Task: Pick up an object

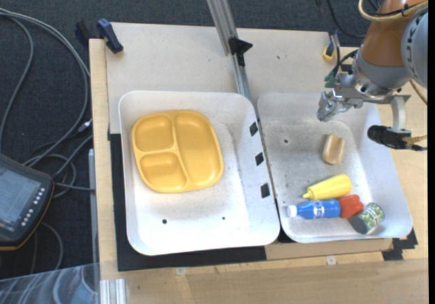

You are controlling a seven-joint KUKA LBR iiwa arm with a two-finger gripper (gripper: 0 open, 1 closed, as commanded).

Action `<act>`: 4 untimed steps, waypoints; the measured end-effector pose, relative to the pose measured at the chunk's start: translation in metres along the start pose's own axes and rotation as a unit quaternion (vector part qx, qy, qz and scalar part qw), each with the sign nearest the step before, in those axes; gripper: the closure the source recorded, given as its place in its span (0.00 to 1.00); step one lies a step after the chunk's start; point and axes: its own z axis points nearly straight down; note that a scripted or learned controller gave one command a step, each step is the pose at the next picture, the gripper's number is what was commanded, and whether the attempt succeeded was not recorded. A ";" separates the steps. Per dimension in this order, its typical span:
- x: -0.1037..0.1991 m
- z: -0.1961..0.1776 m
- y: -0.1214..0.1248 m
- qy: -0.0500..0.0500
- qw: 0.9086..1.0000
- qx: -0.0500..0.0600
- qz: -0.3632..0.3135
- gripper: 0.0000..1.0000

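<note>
I see the gripper (328,107) above the far part of the right bin (292,160); I cannot tell its state. A tan block (332,149) lies just near of it, apart. The yellow bottle (328,187), blue bottle (314,210) and green can (368,217) lie farther toward the near right corner.

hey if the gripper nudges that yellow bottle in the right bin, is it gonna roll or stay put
The yellow bottle lies on its side and looks rounded, so it would probably roll. The blue bottle beside it might check that. It looks like smooth plastic, likely light and perhaps slippery.
</note>
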 end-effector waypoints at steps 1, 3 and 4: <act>-0.005 -0.050 -0.005 0.000 1.000 0.000 0.000 1.00; 0.040 -0.101 0.007 0.001 1.000 0.002 -0.003 1.00; 0.104 -0.101 0.013 0.002 1.000 0.003 -0.004 1.00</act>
